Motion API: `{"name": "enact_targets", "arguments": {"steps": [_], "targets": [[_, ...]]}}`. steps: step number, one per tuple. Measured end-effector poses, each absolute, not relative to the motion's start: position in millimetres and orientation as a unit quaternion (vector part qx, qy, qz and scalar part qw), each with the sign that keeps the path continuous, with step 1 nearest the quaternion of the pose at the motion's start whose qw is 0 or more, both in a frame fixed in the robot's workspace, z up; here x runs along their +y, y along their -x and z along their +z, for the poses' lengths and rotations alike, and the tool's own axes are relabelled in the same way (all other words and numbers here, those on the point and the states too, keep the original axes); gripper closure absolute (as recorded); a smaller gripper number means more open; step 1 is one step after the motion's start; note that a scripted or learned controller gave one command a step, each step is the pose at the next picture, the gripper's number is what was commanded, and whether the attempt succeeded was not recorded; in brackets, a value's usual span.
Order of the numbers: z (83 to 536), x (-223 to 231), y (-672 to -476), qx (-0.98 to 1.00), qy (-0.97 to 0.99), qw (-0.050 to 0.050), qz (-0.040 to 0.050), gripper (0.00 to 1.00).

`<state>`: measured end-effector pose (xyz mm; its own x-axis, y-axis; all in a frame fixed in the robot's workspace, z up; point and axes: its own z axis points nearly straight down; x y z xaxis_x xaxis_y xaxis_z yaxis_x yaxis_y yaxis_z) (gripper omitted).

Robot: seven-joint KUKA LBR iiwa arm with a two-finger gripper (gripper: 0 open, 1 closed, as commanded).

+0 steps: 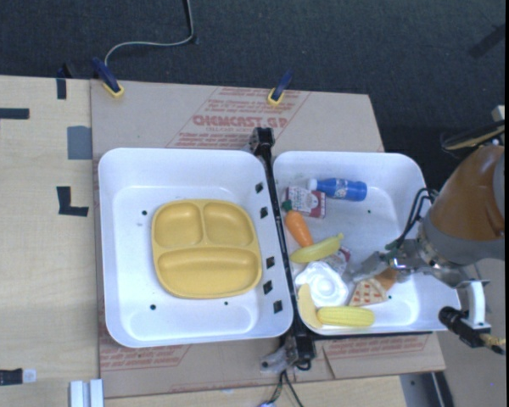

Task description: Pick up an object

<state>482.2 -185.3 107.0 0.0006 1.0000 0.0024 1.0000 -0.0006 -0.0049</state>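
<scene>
The right bin (407,176) holds several toy foods. A blue bottle (339,190) lies at the back beside a small red and white carton (306,200). An orange carrot (298,227) and a yellow banana (317,249) lie near the divider. At the front are a white cream swirl (326,285), a corn cob (346,316) and a waffle slice (370,293). My gripper (369,270) reaches in from the right, low over the bin, just behind the waffle slice and right of the cream swirl. Nothing shows as lifted.
The left bin (123,227) bears a yellow divided plate (206,248). The arm's orange band (475,200) hangs over the right bin's right rim. Cardboard (229,117) lies under both bins, held by two clamps at the back.
</scene>
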Motion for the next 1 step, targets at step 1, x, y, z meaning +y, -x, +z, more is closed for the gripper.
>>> {"name": "enact_targets", "arguments": {"steps": [1], "targets": [[117.0,-184.8,-483.0,-0.707,0.707,0.002,0.0001,1.0]]}}
